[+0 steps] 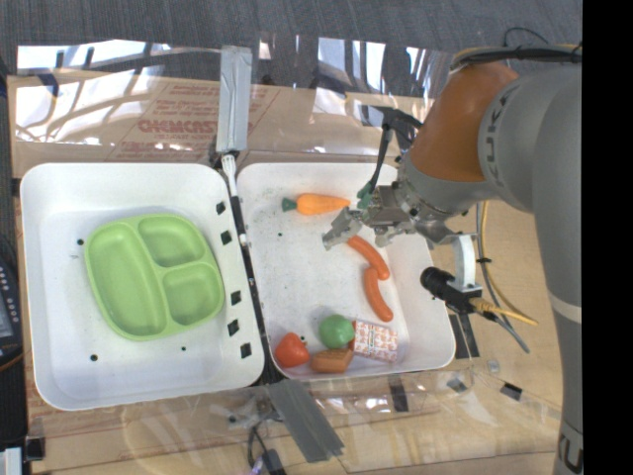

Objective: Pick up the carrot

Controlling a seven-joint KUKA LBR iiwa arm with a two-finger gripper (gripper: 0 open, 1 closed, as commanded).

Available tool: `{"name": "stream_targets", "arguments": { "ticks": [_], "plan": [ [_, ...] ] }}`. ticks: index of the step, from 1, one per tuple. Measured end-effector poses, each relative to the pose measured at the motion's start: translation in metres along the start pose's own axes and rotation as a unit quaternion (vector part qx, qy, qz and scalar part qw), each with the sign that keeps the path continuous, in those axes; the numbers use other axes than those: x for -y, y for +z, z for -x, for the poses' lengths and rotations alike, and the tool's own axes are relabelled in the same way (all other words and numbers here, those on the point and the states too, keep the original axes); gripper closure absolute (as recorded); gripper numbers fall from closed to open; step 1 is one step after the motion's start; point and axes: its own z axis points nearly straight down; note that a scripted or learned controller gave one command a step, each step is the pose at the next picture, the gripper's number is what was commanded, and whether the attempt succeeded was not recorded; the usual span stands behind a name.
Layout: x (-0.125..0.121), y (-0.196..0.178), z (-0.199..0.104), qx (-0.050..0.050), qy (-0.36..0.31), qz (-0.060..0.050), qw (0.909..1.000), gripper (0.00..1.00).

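Observation:
The carrot (318,204), orange with a green stem end, lies flat in the far part of the right bin (427,320), pointing right. My gripper (360,230) hovers just to the right of and nearer than the carrot. It is open, its fingers spread above the upper end of an orange sausage (368,255). Nothing is between the fingers, and a small gap separates the carrot from them.
A second sausage (378,295) lies nearer the front. A green ball (336,331), a red tomato (291,349), a brown piece (332,361) and a patterned box (377,340) crowd the right bin's front edge. The left bin (49,206) holds a green divided plate (150,275).

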Motion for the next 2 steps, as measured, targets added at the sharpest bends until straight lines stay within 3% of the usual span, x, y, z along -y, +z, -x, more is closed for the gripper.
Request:
{"name": "stream_targets", "arguments": {
  "ticks": [1, 2],
  "plan": [
    [0.009, -0.090, -0.027, 0.001, 0.076, 0.003, 0.9971, 0.00],
    [-0.062, -0.084, -0.045, 0.001, -0.007, 0.001, 1.0000, 0.00]
  ]
}}
